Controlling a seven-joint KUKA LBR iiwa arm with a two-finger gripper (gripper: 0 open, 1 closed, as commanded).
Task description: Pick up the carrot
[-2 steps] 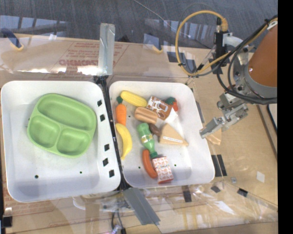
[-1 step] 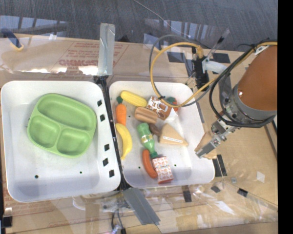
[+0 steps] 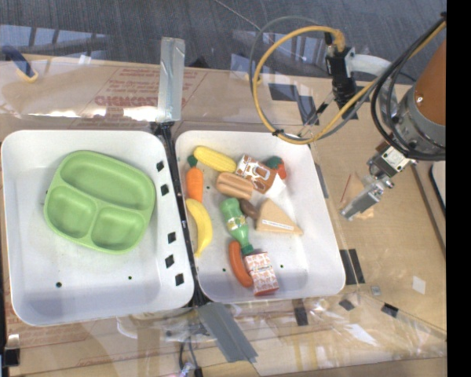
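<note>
Standing over two white bins, I see the left bin (image 3: 31, 281) bearing a green divided plate (image 3: 100, 201), the gripper (image 3: 369, 197) off right over the bench, grip state unclear, and the carrot (image 3: 195, 184) near the right bin's (image 3: 318, 242) left wall.

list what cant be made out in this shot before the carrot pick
1. Gripper, camera view: small, seen from above beside the right bin; open or shut cannot be told.
2. Arm, camera view: cut off on the right.
3. Carrot, camera view: its leafy end sits against the corn cob; contact cannot be told.
4. Red packet, camera view: print too small to read.
</note>
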